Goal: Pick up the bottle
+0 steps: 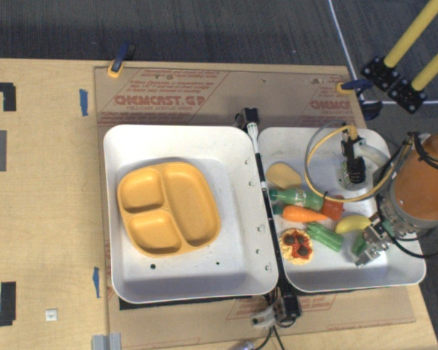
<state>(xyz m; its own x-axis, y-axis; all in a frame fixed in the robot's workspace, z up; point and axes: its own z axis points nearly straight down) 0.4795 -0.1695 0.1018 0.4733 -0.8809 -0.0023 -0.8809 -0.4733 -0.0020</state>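
The green bottle (292,197) lay on its side in the right bin (401,272), near that bin's left wall and roughly midway along it. From my feed, it pointed across the bin, with a red piece (333,208) at its right end, though I could not make out whether that piece belonged to it. A pale tan lump (284,173) sat just beyond the bottle, and an orange carrot (305,214) lay right against its near side. Nearer the camera sat a flat pizza-like piece (298,244) with dark and red topping, and beside it a second green item (325,237), lying at a slant. A small yellow item (352,224) rested just to the right of that.

The tool (365,250) hung low over the right part of the same bin, close to the yellow item and well apart from the bottle. I could not tell whether it was released or clenched, and I saw nothing held in it.

The left bin (131,141) carried a yellow divided plate (197,210) with three compartments. Both bins stood on a printed cardboard sheet (168,97) on the desk (44,195).
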